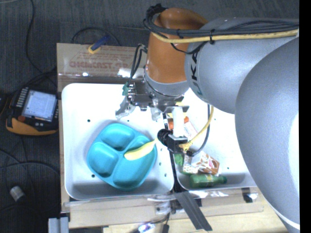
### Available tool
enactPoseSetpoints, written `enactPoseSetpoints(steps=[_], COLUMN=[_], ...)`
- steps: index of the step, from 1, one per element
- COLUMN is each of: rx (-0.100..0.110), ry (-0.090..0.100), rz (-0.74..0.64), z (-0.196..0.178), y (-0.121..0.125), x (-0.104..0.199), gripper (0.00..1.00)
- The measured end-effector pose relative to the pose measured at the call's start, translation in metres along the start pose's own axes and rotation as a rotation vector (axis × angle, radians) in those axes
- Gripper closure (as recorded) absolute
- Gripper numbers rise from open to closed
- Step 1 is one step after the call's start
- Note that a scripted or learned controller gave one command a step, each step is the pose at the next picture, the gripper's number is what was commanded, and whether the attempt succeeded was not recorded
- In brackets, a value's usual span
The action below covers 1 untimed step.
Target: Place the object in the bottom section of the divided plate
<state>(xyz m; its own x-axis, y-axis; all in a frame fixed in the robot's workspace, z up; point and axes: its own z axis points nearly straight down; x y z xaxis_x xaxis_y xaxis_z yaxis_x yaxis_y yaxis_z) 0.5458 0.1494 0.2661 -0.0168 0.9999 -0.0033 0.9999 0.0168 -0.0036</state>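
white left bin (77, 130) with blue divided plate (109, 154), yellow object (138, 151) on it; jaws' state unclear

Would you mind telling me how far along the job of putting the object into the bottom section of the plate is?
Partly done, it seems: a yellow banana-like object already lies on the blue divided plate in the left bin, across its lower-right rim. The pincer hangs above the plate's far edge. Whether the object sits fully inside the bottom section is hard to tell; it may need nudging.
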Motion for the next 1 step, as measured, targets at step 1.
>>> enactPoseSetpoints(steps=[1], rx=[-0.002], ry=[-0.002], rz=[0.322], z=[-0.0730], y=[0.0162], x=[0.0059], gripper=[0.00])
